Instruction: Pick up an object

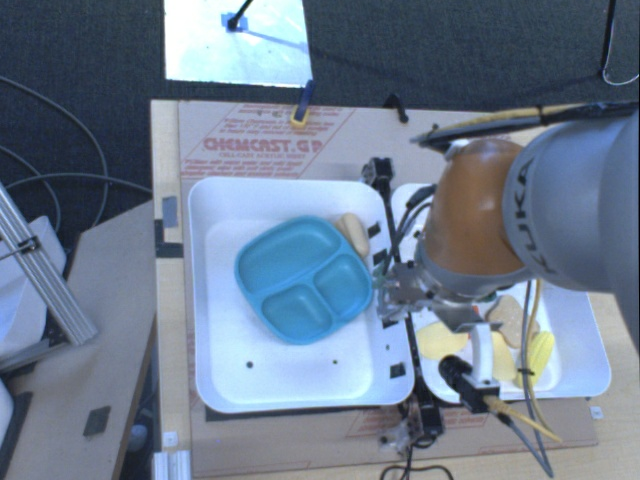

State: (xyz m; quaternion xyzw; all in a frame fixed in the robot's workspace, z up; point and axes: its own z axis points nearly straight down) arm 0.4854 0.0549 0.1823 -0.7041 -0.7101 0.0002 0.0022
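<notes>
A robotics lab: 2 shallow white plastic bins sit side by side on a printed cardboard sheet on a bench, with dark carpet, loose black cables, aluminium framing and a grey-and-orange industrial arm.

Left bin: blue divided tray fills the middle, a tan object touching its upper right edge; bare floor along the left wall and near side. Right bin: arm covers most; yellow pieces cluster beneath it.
</notes>
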